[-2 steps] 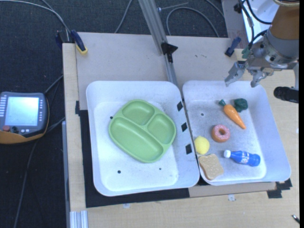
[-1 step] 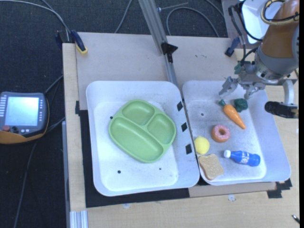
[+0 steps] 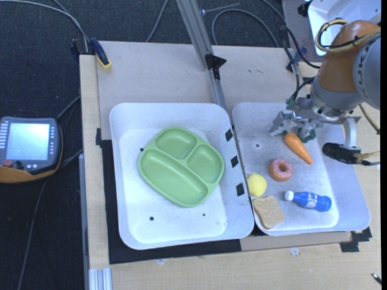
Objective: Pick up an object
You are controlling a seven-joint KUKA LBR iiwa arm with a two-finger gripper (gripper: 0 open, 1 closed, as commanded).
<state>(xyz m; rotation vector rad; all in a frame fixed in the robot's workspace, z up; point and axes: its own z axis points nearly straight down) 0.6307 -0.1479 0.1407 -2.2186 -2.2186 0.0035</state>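
Camera view shows the gripper [image 3: 297, 125] low over the back part of the right bin [image 3: 347, 207], with the grey and orange arm [image 3: 344, 65] coming in from the right. I cannot tell how the gripper is set, because the metal parts bunch up and hide it.

Just under and beside the gripper lies the carrot [image 3: 298, 147], tilted, with its fat end closest to the tool. It looks like the thing to pick. Nothing looks held right now.

Next comes the donut [image 3: 280, 170], then the lemon [image 3: 257, 185], the slice of bread [image 3: 269, 212] and the little blue bottle [image 3: 309, 200]. In the left bin [image 3: 127, 228] sits a green plate [image 3: 180, 165] with three parts.

What could go wrong? The carrot is smooth and gets thin at one end, so it might slip out or roll away. A squeeze at the very end may only pinch the tip. If the carrot gets pushed, it could bump the donut.
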